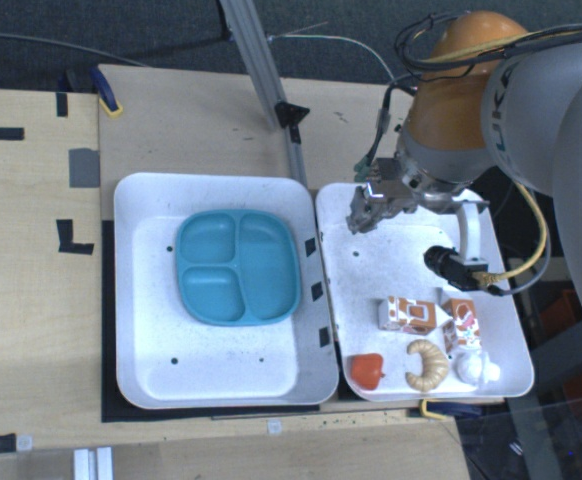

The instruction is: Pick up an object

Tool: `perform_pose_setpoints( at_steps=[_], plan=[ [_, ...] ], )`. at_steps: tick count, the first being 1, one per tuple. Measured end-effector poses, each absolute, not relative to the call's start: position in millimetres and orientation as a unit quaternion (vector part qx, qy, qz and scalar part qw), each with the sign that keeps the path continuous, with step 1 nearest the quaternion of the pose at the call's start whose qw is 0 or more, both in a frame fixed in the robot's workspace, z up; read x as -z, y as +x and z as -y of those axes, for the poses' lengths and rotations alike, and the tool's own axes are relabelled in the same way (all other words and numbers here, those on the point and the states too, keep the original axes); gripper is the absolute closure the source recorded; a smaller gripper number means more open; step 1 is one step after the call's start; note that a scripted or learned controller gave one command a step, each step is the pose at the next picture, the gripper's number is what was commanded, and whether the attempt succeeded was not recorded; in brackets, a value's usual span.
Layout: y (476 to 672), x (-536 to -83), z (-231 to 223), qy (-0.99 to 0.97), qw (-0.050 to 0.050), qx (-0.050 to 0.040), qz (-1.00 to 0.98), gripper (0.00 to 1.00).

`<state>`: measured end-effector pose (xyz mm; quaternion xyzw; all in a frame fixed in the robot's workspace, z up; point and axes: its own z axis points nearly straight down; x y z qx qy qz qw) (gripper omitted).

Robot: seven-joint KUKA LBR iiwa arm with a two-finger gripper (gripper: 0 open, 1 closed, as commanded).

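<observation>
My gripper hangs over the far left part of the right bin, well above its floor, and I see nothing between its fingers. Several small objects lie at the bin's near end: a brown-and-white box, a red-and-white carton, a croissant, a red-orange pepper-like piece and a white item. All of them are nearer the front edge than the gripper, and apart from it.
The left bin holds a blue divided plate. A grey metal pole slants up behind the bins. A black fitting with a yellow cable hangs off the arm over the right bin.
</observation>
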<state>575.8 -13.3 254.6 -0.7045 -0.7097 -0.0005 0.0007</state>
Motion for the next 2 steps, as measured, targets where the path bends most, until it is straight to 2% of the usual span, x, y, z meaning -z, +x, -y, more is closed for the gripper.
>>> perform_pose_setpoints(
  at_steps=[1, 2],
  plan=[
    [596.4, -242, -28, -0.705, 0.001, -0.0005, 0.709, 1.00],
    [607.8, -228, -75, -0.705, 0.001, -0.0008, 0.709, 1.00]
  ],
)
